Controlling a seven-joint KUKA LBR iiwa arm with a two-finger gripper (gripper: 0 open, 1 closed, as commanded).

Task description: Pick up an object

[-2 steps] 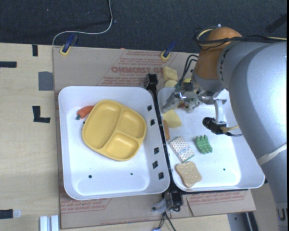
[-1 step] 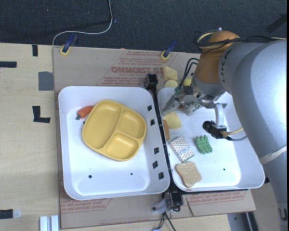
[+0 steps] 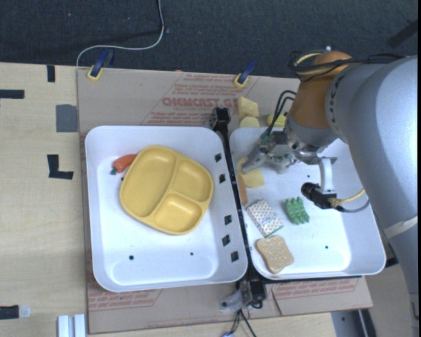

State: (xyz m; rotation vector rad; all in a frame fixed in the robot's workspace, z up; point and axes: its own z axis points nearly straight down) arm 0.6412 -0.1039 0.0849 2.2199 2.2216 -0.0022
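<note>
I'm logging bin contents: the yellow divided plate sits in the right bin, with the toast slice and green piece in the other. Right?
Not quite. The camera view shows the yellow divided plate in the left bin. The toast slice and green piece lie in the other, right bin.

A: Any writing to read?
B: Red print on the cardboard (image 3: 189, 97) behind the bins; the big word looks like "CHEMCAST".
A: And the smaller lines?
B: Too blurred to read.

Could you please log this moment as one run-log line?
pincer: low in right bin, near yellow piece | holding: nothing seen | yellow plate: left bin
</note>
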